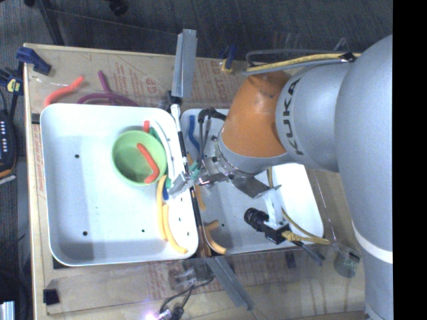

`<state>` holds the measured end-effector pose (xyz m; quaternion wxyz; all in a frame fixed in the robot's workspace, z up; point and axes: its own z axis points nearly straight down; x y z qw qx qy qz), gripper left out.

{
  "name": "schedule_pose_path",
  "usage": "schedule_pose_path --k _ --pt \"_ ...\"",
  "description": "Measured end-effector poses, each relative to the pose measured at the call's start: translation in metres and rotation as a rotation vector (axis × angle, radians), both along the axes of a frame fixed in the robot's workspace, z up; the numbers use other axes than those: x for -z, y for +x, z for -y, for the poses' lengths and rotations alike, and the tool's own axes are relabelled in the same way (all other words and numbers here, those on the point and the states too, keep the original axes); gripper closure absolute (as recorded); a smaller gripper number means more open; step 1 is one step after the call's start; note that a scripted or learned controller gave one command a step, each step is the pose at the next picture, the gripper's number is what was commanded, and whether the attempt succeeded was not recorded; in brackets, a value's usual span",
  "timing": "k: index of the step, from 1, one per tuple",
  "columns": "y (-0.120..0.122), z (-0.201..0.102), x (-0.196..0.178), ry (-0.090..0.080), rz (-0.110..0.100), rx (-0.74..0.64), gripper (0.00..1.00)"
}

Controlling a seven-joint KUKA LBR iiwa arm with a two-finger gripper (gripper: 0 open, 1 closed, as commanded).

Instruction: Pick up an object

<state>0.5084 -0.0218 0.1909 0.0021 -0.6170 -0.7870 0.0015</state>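
Gripper: the gripper [181, 183] sits low over the ridge where the two bins meet, at the left bin's right wall; whether it is spread or closed cannot be told, since its tip is small and blurred against the rim.
Nearest object: a yellow curved strip [167, 225] lies just beside the gripper, running down along the left bin's right wall.
Teal bit: a small teal piece [193, 172] shows right at the gripper; what it is, I cannot tell.
Left bin: the left bin [67, 179] holds a green bowl [133, 159] with a red curved piece [148, 157] lying in it.
Right bin: the right bin [303, 185] holds a blue piece [193, 135] near its far left corner and a brown curved piece [213, 237] at its near left corner.
Arm: the arm [320, 112] covers much of the right bin's floor.
Bench: the pale bench [133, 72] carries an orange strip [63, 91] and a purple loop [107, 97] beyond the left bin.
Room: dark floor [133, 12] lies past the bench's far edge.
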Motion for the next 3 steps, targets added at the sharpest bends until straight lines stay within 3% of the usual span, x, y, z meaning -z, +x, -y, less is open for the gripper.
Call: schedule_pose_path --k 2,3 --pt "0.000 0.000 0.000 0.000 0.000 0.000 0.00" --pt "0.037 -0.042 0.000 -0.001 0.001 0.009 0.00"
